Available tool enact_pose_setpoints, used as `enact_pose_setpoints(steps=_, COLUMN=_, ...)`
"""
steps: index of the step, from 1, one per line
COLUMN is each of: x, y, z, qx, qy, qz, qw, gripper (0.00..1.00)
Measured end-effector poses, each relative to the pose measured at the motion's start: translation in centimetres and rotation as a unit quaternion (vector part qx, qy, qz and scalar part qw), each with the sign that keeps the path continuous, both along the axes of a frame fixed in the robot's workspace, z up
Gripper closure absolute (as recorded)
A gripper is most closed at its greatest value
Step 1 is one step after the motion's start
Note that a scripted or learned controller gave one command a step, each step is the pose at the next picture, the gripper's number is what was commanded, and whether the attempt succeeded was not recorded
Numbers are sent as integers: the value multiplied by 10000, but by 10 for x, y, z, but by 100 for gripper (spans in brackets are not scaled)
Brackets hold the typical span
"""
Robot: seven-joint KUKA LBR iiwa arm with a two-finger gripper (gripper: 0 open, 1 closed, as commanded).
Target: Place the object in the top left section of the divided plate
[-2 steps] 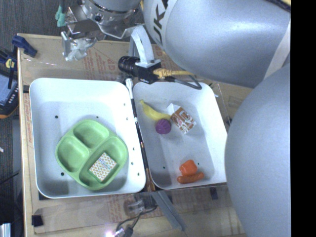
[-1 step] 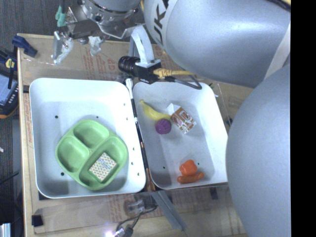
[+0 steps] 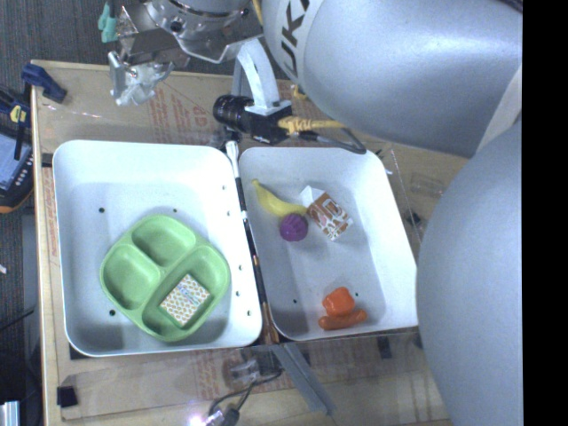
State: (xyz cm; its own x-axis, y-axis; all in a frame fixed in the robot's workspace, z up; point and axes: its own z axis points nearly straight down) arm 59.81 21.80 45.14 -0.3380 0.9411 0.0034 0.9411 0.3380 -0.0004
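2 white bins (image 3: 80, 171) lie below me. My gripper (image 3: 133, 78) hangs above the left bin's far edge; I cannot tell its state. A patterned square packet (image 3: 185, 298) rests in the green divided plate's (image 3: 133, 278) lower right section.

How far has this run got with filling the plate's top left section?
One patterned packet already lies in a lower section of the green divided plate; its other sections are bare. The claw is above the bins with nothing visibly held. Banana, purple ball and the rest remain in the right bin.

partial white letters "UK" on arm (image 3: 373, 51)
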Motion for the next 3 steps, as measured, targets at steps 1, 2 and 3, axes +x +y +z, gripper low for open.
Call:
enact_pose_setpoints(steps=1, x=0, y=0, z=0, qx=0, qy=3, qz=0, qw=10000, gripper=0)
enact_pose_setpoints(steps=2, x=0, y=3, z=10, qx=11, qy=-2, qz=60, qw=10000, gripper=100)
enact_pose_setpoints(steps=3, x=0, y=3, z=10, qx=10, qy=1, qz=59, qw=10000, gripper=0)
